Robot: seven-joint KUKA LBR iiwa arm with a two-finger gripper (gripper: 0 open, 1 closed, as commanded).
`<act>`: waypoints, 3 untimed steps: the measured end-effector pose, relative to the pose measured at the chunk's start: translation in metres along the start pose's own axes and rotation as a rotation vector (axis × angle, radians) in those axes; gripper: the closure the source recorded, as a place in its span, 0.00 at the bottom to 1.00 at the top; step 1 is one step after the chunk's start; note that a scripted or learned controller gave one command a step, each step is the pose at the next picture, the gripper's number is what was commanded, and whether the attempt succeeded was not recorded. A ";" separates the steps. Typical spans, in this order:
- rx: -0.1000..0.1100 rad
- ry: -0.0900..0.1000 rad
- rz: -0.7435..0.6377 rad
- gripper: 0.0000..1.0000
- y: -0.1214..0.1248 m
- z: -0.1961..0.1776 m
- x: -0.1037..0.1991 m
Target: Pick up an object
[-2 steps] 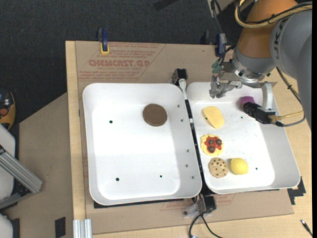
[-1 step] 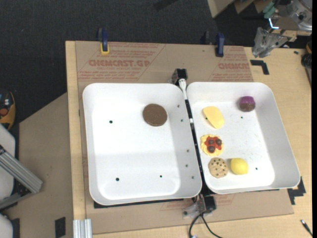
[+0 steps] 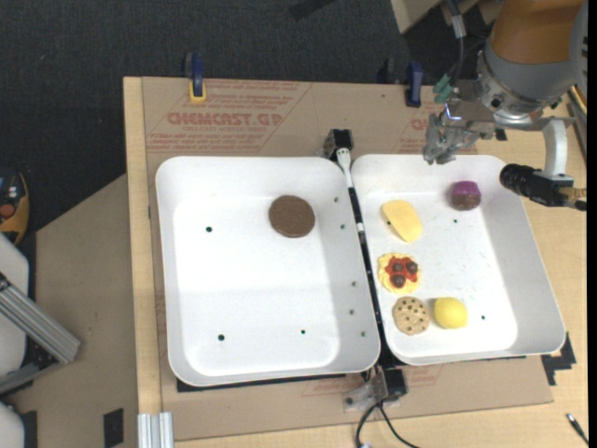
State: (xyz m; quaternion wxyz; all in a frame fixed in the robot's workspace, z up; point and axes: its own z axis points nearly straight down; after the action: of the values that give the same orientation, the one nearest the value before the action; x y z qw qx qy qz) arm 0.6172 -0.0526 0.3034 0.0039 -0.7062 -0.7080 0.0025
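Two shallow white plastic bins with rounded corners sit side by side on a brown cardboard-faced bench (image 3: 242, 110) printed with faded red lettering. The left bin (image 3: 187, 278) has a smooth, glossy floor dotted with a few small dark marks, and carries a single flat, round, matte brown disc (image 3: 292, 217) like a chocolate cookie, lying in its upper middle.

The right bin (image 3: 522, 278) holds five toy foods. A pale yellow wedge (image 3: 402, 220) with soft edges, like a slice of cheese, lies in its upper left. Below it is a small round piece with a pale rim and dark red lumps on top (image 3: 399, 272), like a mini pizza or tart. At the lower left sits a tan, speckled chocolate-chip cookie (image 3: 409, 315), just beside a smooth, glossy yellow lemon-shaped piece (image 3: 451, 313). A rounded, dull purple object (image 3: 465, 194), perhaps a plum, rests apart in the upper right of that bin.

The grey metal gripper (image 3: 438, 149) hangs at the upper edge of the right bin, in the upper right of the frame, under the arm's orange-banded wrist. Nothing shows between its fingers, and whether they are apart or together cannot be told. The purple object lies near it, down and to the right, untouched.
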 end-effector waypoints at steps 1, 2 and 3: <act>-0.032 -0.005 0.000 1.00 0.015 -0.219 0.002; 0.005 0.000 -0.004 1.00 -0.010 -0.095 0.063; 0.002 0.000 -0.007 1.00 -0.017 0.002 0.164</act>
State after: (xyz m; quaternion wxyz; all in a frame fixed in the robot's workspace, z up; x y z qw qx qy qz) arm 0.6001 0.1113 0.3016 0.0047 -0.7036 -0.7105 0.0034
